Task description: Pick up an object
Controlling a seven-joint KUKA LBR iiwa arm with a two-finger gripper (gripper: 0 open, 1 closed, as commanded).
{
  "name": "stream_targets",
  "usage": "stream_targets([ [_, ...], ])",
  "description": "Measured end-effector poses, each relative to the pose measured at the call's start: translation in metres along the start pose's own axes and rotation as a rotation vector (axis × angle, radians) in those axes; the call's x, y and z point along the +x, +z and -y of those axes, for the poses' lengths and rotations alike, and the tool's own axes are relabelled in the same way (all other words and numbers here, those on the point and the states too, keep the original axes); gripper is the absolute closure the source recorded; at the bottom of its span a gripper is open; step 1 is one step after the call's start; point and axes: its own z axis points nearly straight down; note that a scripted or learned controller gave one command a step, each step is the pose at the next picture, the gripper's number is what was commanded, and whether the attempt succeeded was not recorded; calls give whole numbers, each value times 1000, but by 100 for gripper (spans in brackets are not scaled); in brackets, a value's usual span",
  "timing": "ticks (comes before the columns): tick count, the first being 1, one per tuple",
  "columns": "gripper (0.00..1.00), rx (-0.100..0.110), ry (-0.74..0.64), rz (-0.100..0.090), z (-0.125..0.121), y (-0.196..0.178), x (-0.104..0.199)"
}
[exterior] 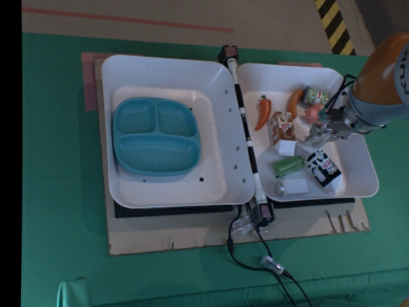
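Note:
My gripper (317, 137) is low over the middle right of the right bin (358, 171), reaching in from the right. It hangs just above a black-and-white cow-print carton (323, 167) and right of a brown snack carton (282, 126). A small pink-red item (312, 114) lies just behind the gripper, and a green can (314, 96) and an orange sausage-shaped piece (294, 102) sit further back. An orange-red chili pepper (262, 112), a white block (286, 148), a green cucumber-like piece (289, 166) and a white box (294, 185) lie to the left. Nothing can be made out between the fingers.
The left bin (217, 82) holds a blue divided plate (155, 136). A black-and-white divider bar (245, 130) runs between the bins. Cables (268, 261) trail off the front of the bench over the green cloth. A small grey ball (280, 187) sits near the right bin's front wall.

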Motion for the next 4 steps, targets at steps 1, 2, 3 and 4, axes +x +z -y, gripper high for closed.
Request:
stream_targets([
  [1,100,-6,3,4,-2,-12,-2],
  [2,100,7,0,-1,-19,1,-1],
  [3,100,0,4,3,-21,-12,-3],
  [4,100,11,-1,-2,-94,2,0],
])
